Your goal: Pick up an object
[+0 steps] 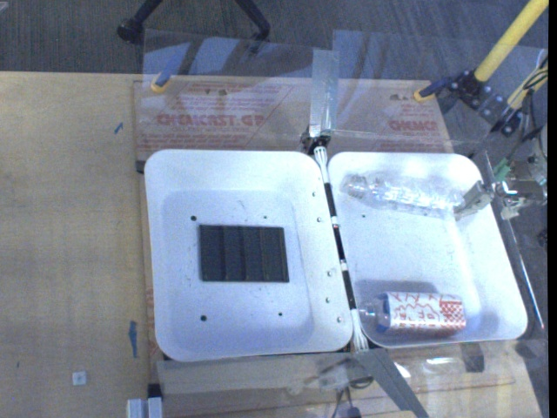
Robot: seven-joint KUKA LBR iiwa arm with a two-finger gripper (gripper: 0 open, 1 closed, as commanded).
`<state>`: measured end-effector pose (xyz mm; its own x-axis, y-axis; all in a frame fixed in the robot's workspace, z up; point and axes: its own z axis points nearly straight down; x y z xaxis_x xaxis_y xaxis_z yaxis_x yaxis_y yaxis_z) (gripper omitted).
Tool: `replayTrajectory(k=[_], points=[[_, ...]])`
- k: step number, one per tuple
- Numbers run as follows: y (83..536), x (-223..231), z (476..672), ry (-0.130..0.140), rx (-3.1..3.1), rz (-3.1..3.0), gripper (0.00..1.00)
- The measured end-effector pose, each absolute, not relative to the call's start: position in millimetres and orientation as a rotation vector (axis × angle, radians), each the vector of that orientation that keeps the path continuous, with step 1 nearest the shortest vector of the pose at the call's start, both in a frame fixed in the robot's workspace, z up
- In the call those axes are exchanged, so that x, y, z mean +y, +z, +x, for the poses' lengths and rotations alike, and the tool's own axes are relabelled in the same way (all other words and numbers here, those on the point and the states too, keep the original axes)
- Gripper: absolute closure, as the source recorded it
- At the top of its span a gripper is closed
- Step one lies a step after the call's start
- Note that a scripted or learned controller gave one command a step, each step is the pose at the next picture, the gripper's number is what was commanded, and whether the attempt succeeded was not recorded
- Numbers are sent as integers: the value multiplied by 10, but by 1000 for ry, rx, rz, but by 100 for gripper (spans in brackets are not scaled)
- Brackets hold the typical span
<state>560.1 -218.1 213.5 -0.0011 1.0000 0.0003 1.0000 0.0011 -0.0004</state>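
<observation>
A flat black ribbed rectangle (244,253) lies in the middle of the left bin (174,181). In the right bin (487,268), a clear crumpled plastic bottle (403,193) lies on its side along the far wall. A can-shaped container with a red and white pattern (418,312) lies on its side near the front wall, its grey cap end pointing left.
Clear plastic panels (324,85) stand behind the bins over red-lettered cardboard. A yellow-handled clamp (509,33) and cabling (513,181) crowd the right bin's far right corner. A bare wooden bench top (61,233) lies to the left.
</observation>
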Motion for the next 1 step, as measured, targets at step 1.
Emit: replayTrajectory(k=[1], points=[[2240, -2185, 5610, -1, -2226, -2221, 100]])
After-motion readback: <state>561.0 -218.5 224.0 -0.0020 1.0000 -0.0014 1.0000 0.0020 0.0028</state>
